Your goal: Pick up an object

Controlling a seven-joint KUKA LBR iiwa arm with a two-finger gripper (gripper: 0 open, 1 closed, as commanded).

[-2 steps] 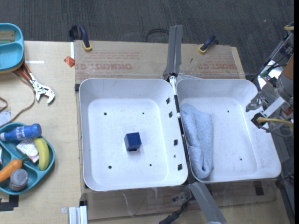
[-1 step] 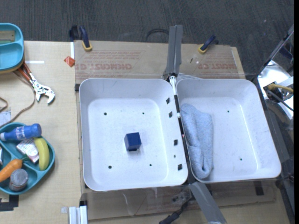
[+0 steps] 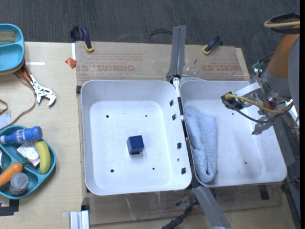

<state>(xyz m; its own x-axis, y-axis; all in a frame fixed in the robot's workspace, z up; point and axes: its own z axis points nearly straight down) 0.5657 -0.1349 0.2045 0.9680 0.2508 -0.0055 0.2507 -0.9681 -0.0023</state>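
Hovering at the far right of the view, the gripper (image 3: 260,121) sits above the right bin (image 3: 267,173), near its outer wall. From this angle you can't tell whether it is open or closed, and nothing can be seen held in it. The grey arm (image 3: 282,73) leans in from the right edge, its orange band (image 3: 289,46) just above the wrist.

Over to the objects. A pale blue towel (image 3: 202,142) lies crumpled in that same right bin, pressed along the wall it shares with its neighbour and running from mid-bin down to the near corner. It is well apart from the gripper, with bare white floor between them. In the left bin (image 3: 90,128) a small blue cube (image 3: 136,144) sits alone, a little nearer the front than centre and touching no wall.

Out on the bench (image 3: 62,104), left of the bins, there's a silver wrench (image 3: 42,92) and a light blue tray (image 3: 14,37) at the top corner. Lower down, a blue divided plate (image 3: 51,166) carries a banana (image 3: 44,157), a carrot (image 3: 9,173), a small bottle (image 3: 21,135) and a can (image 3: 18,183). Two clamps, one (image 3: 85,36) behind the left bin and another (image 3: 211,45) behind the right, grip the back edge of the board.
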